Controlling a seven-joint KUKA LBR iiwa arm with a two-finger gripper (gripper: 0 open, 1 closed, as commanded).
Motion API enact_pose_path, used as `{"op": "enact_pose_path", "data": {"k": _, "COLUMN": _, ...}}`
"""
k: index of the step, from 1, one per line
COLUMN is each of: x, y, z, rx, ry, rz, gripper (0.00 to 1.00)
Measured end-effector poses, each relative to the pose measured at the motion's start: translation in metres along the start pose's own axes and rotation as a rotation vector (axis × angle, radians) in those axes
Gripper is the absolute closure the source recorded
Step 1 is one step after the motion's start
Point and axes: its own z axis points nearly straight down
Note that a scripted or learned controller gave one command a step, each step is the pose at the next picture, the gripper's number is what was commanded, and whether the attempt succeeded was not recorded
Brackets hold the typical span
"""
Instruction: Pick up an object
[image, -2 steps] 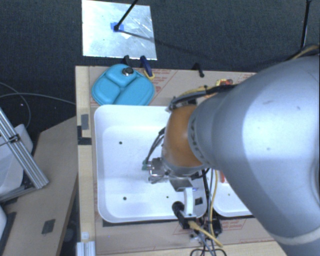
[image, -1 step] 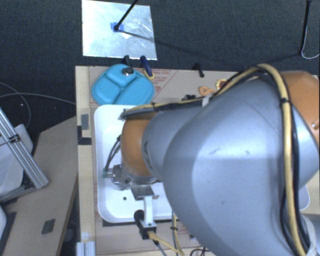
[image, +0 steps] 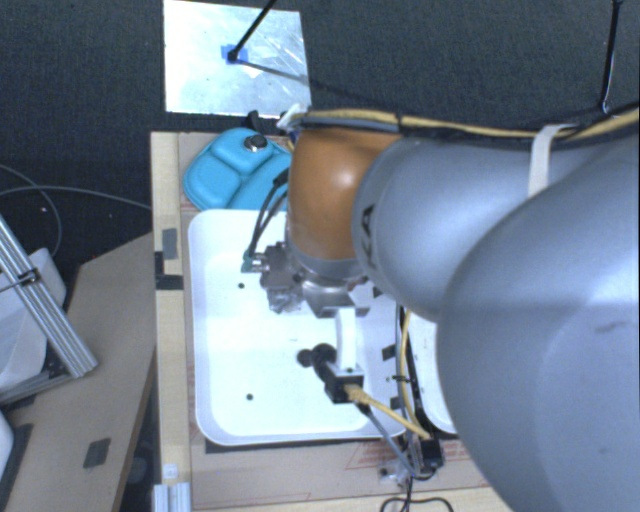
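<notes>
Blue container (image: 232, 170) sits by the far rim of the left white bin (image: 215, 330), apart from the pincer (image: 297, 298) hanging low over the bin's middle; you cannot tell whether it is open or holding anything, so the pick looks unmade.

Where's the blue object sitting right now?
Upper left of the camera view: the blue object lies at the far rim of the white bin, just left of the arm's orange band.
</notes>
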Motion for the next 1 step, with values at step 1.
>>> {"op": "enact_pose_path", "data": {"k": 1, "x": 0.0000, "y": -0.0364, "z": -0.0057, "rx": 0.018, "ry": -0.004, "rz": -0.003, "gripper": 1.00}}
